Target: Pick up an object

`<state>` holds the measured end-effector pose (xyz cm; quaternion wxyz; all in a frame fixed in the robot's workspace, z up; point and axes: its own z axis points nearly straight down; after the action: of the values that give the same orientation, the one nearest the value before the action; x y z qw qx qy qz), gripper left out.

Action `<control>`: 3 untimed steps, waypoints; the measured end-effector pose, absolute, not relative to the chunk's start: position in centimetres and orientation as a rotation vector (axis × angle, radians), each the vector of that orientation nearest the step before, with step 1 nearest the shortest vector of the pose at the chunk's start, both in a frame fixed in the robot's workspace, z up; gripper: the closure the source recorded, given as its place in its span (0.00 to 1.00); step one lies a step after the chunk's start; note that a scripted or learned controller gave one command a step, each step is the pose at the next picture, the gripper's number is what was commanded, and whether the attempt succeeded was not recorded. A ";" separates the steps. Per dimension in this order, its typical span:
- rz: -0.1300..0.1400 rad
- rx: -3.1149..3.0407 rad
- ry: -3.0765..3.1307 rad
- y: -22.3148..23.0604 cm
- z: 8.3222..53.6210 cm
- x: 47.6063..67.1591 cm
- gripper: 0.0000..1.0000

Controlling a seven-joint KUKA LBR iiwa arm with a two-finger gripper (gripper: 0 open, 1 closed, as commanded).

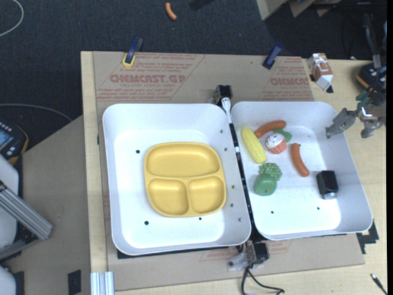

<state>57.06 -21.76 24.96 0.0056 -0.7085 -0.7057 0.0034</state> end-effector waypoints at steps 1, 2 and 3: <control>0.000 -2.222 -2.222 -21.7 25.7 57.3 0.00; 0.004 -2.216 -2.218 -20.9 19.6 57.5 0.00; 0.004 -2.215 -2.218 -20.6 13.7 58.3 0.00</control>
<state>58.28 -20.58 13.68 0.0036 -0.7066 -0.7076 0.0014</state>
